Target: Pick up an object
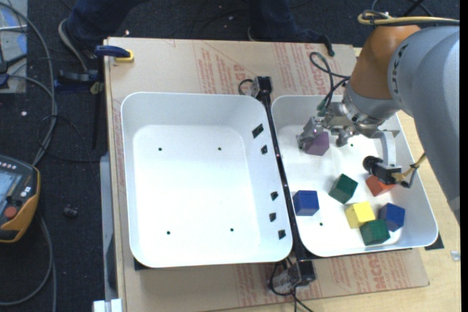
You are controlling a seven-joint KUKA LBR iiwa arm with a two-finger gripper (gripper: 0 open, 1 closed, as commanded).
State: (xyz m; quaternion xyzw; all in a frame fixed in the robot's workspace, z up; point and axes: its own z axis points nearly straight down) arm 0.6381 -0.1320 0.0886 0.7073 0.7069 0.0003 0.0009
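Cardboard-topped bench (197, 55) carrying two white bins. Gripper (319, 134) hanging over far left part of right bin (418, 234), fingers clamping purple block (316, 144). Blue, green, yellow, red blocks lying nearer, toward right.

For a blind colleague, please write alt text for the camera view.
The gripper hovers at a purple block in the right bin; grasp unclear. Blue, green, yellow and orange blocks lie nearer the front. The left bin sits alongside.
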